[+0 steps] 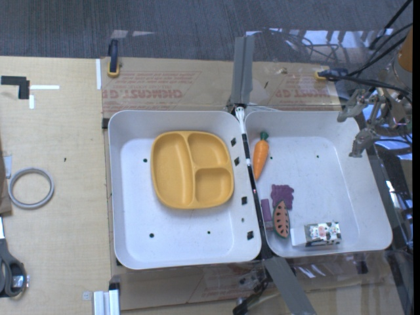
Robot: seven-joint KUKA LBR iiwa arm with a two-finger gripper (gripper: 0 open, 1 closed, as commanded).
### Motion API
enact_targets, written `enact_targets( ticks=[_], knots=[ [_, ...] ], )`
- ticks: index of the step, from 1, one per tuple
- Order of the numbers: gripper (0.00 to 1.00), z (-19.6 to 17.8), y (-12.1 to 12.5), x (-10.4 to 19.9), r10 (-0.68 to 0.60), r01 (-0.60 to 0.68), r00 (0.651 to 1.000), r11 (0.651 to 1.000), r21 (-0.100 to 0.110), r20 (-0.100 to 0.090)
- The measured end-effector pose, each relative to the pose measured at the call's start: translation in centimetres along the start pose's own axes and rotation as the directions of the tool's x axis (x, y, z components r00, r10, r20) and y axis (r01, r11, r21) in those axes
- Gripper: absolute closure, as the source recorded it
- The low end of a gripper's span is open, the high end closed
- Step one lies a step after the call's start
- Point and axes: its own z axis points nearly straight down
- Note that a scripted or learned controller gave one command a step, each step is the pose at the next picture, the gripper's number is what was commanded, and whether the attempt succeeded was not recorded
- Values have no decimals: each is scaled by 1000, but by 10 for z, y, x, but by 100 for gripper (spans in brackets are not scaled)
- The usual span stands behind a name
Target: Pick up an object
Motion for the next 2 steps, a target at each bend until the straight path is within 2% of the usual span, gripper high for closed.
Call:
enact_targets(
  ticks=[1, 2],
  knots=[
    [0, 52, 59, 25, 318, -318, 948, 948, 1, -3],
    [0, 145, 107, 27, 521, -521, 854, 854, 1, -2]
  ],
)
